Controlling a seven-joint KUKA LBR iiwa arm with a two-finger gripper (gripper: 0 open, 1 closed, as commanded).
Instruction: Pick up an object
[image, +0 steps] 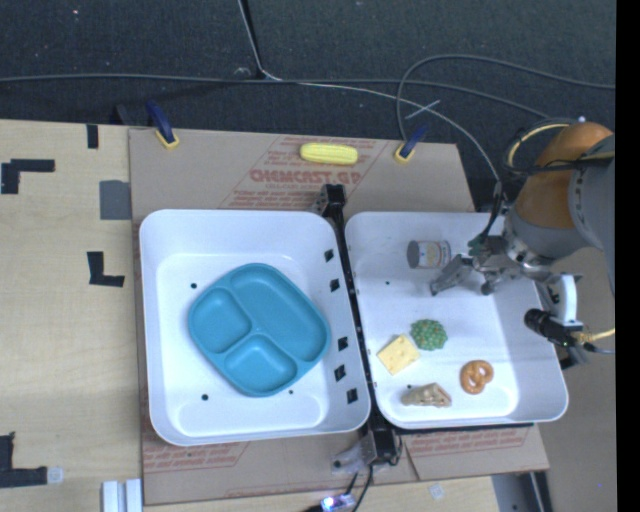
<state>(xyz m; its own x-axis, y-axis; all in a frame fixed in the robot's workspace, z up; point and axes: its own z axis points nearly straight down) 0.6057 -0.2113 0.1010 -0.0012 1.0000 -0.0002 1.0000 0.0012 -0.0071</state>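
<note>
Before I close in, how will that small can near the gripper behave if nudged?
The small can seems to lie on its side in the right bin, so it will probably roll. It looks rigid, so a squeeze shouldn't crush it. The gripper sits just beside it.

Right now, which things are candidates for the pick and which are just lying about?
Candidates, in the right bin under the gripper:
- grey can
- green broccoli piece
- yellow cheese wedge
- pretzel
- tan crumbly piece

Lying about:
- blue divided plate in the left bin
- yellow corn-like piece on the cardboard behind the bins
</note>
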